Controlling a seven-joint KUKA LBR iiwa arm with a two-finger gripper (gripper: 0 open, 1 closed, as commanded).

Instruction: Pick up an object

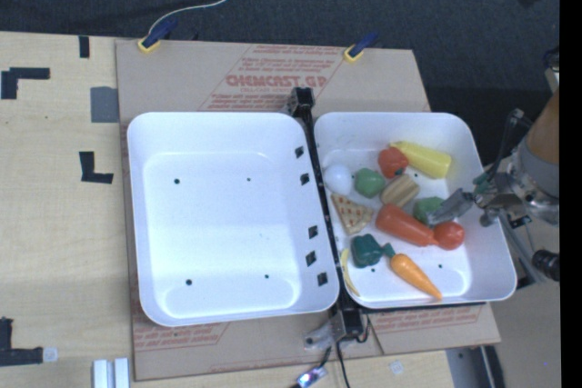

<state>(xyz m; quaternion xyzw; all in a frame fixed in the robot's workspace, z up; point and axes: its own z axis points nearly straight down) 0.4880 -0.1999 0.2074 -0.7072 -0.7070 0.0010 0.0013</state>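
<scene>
While the arm reaches in from the right, every candidate for picking lies in one bin.

Hand (452, 205): low over the right bin's right side, its grey tip just above the red piece and the dark green piece; whether its fingers are apart or together I cannot tell, and nothing is seen held between them.

Right bin (486, 282): holds all the toy food, crowded toward the middle and far side, so most pieces touch a neighbour.

Red piece (418, 229): a long red-orange vegetable lying aslant, its rounded end under the hand; likely the nearest target.

Dark green piece (427, 209): tucked against the red piece, partly hidden by the hand.

Carrot (415, 274): lies alone near the front wall, with free space around it, so it looks the easier grasp.

Yellow piece (423, 159): at the far side, touching a small red ball (392, 162).

Left bin (145, 150): beside the right one, sharing the middle divider; probably the place for drop-offs.

Worktop (55, 223): carries both bins on a cardboard sheet (273, 77).

Risk: in the crowded cluster the hand may nudge neighbours rather than close on one piece.
</scene>
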